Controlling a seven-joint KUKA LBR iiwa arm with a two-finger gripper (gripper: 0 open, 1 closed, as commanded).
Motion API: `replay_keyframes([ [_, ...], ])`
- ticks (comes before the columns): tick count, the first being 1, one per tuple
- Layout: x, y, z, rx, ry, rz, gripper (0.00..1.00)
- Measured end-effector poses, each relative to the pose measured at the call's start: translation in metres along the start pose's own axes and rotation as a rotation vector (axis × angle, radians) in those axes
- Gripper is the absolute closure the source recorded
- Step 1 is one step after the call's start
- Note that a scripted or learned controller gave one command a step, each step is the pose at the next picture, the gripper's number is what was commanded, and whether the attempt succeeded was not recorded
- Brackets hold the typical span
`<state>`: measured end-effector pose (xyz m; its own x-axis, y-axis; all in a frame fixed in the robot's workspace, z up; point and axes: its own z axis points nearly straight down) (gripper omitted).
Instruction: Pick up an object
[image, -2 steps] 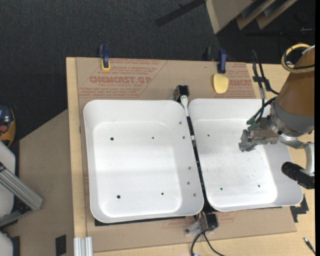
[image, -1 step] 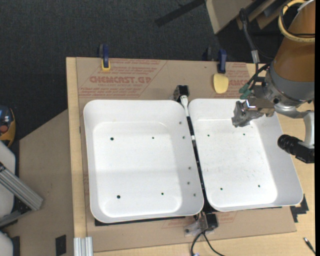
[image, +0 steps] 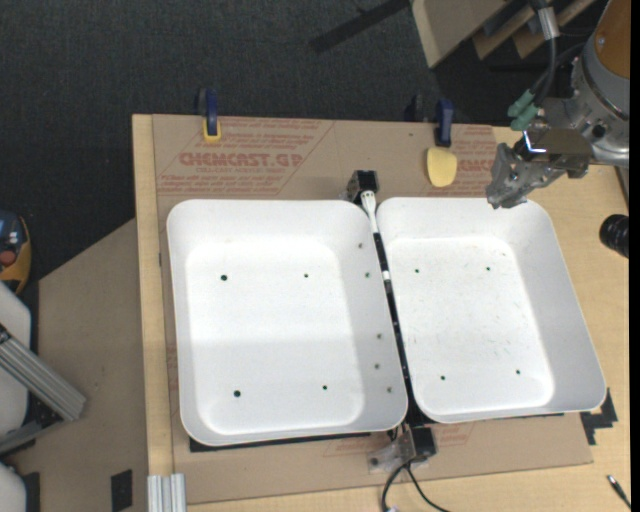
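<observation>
White bins (image: 270, 215) both sit below-left of our gripper (image: 508, 192), which hangs over the right bin's far rim. Can't tell its opening; nothing seen held. Yellow piece (image: 441, 166) lies just left, outside the bins. Risk: we grab air.

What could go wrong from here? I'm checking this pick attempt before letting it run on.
The end effector hangs at the right bin's far rim, so a straight descent could strike that rim. The one loose thing nearby, a yellow piece, lies on the board outside both bins, so a grasp inside a bin may close on nothing.
</observation>
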<state>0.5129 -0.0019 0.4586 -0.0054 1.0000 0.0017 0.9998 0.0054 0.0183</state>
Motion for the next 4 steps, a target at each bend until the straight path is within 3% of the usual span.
replay_keyframes([
  [1, 0.022, 0.058, 0.105, 0.029, -0.002, 0.002, 1.0],
  [3, 0.02, 0.029, 0.135, 0.022, -0.002, 0.006, 1.0],
  [4, 0.045, -0.003, -0.05, -0.003, 0.002, 0.002, 1.0],
])
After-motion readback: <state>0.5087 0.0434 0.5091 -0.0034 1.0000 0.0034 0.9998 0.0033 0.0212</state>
